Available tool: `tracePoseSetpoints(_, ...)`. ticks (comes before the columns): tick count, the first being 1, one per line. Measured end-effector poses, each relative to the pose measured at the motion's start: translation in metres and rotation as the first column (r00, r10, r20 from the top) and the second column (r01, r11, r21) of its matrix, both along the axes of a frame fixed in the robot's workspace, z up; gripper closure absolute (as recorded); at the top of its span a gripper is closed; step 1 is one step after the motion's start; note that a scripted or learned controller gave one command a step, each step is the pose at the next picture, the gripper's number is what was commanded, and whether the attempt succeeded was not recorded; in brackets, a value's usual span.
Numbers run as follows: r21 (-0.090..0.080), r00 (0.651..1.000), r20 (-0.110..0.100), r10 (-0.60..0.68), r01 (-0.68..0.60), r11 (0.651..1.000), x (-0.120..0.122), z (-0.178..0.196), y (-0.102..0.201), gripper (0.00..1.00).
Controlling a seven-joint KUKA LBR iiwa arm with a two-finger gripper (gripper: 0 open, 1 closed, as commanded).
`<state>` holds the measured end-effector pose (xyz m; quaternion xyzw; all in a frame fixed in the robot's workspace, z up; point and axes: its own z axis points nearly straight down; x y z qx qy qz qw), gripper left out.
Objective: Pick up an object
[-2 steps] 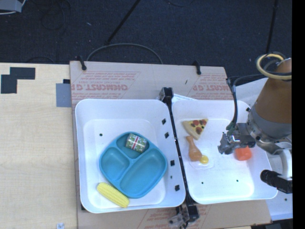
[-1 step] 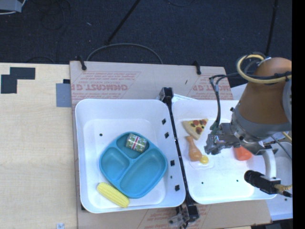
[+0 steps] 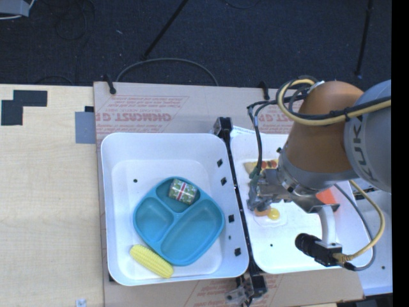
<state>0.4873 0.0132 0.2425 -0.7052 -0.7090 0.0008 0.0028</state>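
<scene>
So the landmark here is the left bin (image 3: 118,155), a shallow, smooth white plastic tub with rounded corners. Sitting inside it is a glossy blue plate (image 3: 182,232), rounded-triangle shape, split into three compartments by raised ridges. In the compartment farthest from the camera there's a small jar (image 3: 182,191) lying on its side, clear-looking with a green and red label. Just off the plate's lower-left edge, still in that bin, lies a corn cob (image 3: 151,261), yellow, bumpy and stubby, angled diagonally and about touching the plate's rim.

Right of the left bin, across a black divider with clips, is the right bin (image 3: 281,258), same white plastic. The arm (image 3: 326,136) hangs over it, a big rounded orange-brown dome with grey casing, yellow and black cables looped around it. The gripper (image 3: 261,200) is down just past the divider, dark metal and pretty cluttered; I honestly can't tell whether the jaws are apart or together, since the wrist hardware covers them. Right beside it on the bin floor is a small, round, smooth yellow thing (image 3: 273,214), and a bit of orange (image 3: 327,197) peeks out from under the arm further right.

Both bins sit on a flat brown cardboard sheet (image 3: 147,110) with red printing, on a pale wood bench (image 3: 45,203)
</scene>
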Motion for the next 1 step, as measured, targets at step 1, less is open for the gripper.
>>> tracePoseSetpoints(1,-0.002,1.0,-0.002,-0.001,0.001,1.0,0.0013,-0.0162,0.0523,1.0)
